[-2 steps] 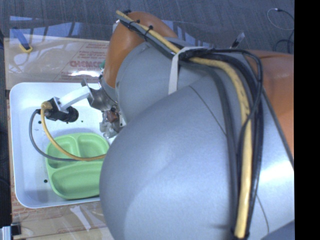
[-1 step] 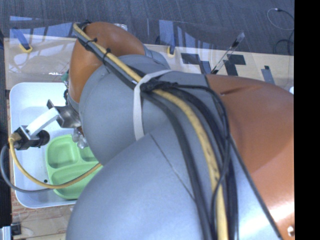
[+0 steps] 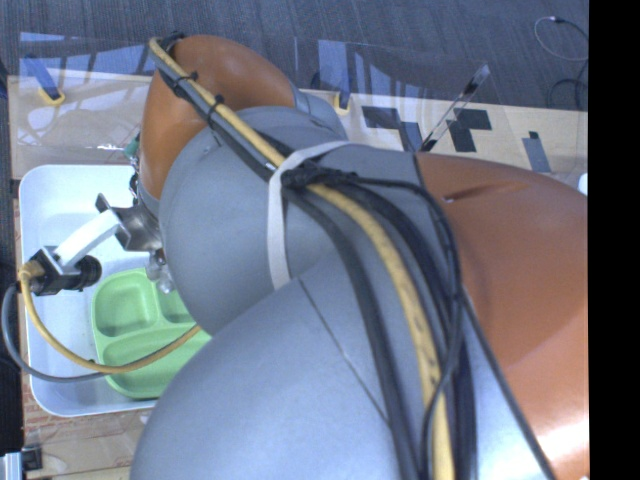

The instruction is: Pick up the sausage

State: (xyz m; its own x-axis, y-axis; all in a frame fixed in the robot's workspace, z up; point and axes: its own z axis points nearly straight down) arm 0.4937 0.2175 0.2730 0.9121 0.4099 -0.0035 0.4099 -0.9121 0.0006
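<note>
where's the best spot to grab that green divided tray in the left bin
Probably its left rim, pinched from straight above. The green tray lies flat in the white bin and looks too wide to span, while its thin raised wall suits a pinch. Its right part is hidden under the arm.

The arm (image 3: 300, 298) has a smooth, satin grey shell with glossy orange sections, and matt black and yellow cables (image 3: 400, 268) bound by a white strap. At lower left, a green plastic tray (image 3: 125, 313) lies in a smooth white plastic bin (image 3: 45, 203).
</note>
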